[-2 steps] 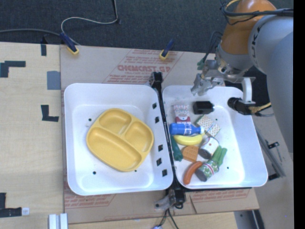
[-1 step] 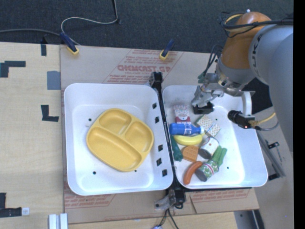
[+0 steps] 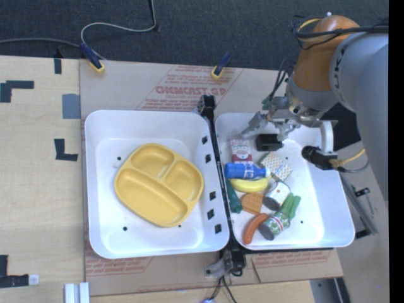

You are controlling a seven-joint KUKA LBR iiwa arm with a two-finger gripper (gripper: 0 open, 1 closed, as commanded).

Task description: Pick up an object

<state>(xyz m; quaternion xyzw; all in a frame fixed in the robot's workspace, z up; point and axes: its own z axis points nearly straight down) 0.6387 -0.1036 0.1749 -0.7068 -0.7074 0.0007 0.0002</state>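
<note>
Yellow divided tray (image 3: 159, 183) in left bin (image 3: 101, 169), "CHEMCAST GP" printed on cardboard (image 3: 189, 88) at twelve o'clock, toy food pile (image 3: 260, 197) in right bin (image 3: 328, 213), arm bent in from three o'clock, gripper (image 3: 270, 130) above the bin's far end, finger spread indiscernible, nothing seen held.

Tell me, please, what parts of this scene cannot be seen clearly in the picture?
- Claw: open or shut cannot be told; too small in the camera view.
- Small carton: label too small and blurred to read.
- Pile of toy food: pieces overlap, lower ones partly hidden.
- Arm: cut off by the right edge.
</note>
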